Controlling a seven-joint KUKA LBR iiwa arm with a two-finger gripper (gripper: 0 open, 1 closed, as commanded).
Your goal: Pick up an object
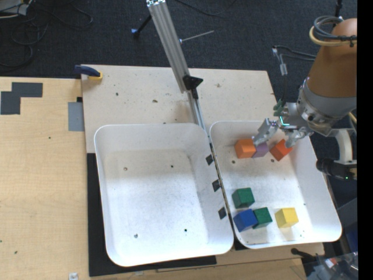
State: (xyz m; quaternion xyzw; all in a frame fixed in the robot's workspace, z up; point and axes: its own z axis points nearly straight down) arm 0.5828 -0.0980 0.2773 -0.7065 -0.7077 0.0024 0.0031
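Purple block: small plastic cube [261, 150] between spread gripper [278, 135] fingers
Progress: nothing lifted; closing and raising remain

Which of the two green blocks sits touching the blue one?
The lower green block, wedged between the blue block and the yellow block. The other green block stands alone just above them.

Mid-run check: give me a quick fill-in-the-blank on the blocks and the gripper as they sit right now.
1. All the blocks lie in the ____ bin.
2. The yellow block is nearest that bin's ____ corner.
3. The gripper hovers over the purple block, which sits between two ____ blocks.
4. The blue block touches a ____ block.

Missing words: right; front right; orange; green
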